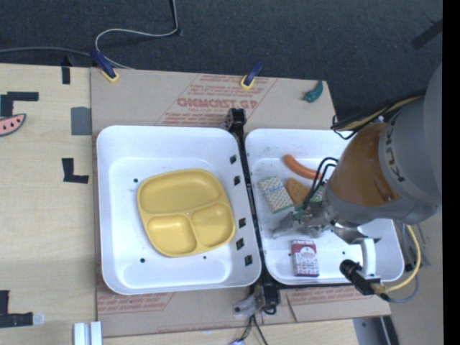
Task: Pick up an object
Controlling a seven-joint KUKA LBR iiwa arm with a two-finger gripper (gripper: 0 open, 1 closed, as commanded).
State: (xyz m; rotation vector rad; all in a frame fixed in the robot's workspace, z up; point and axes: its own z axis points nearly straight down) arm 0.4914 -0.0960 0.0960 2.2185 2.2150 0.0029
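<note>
I see my gripper [287,223] spread open, holding nothing; the red box [305,257] looks light, rigid—I'd pinch its long sides.

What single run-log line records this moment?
arm: over right bin | gripper: low beside patterned packet | red box: lying in right bin | yellow tray: left bin

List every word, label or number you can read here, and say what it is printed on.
"CHEMCAST GP", red, upside down, on the cardboard sheet behind the bins.
Red print along the cardboard's front edge: too blurred to read.
Red box label in the right bin: too small to read.
Letters on the arm: unreadable.
</note>
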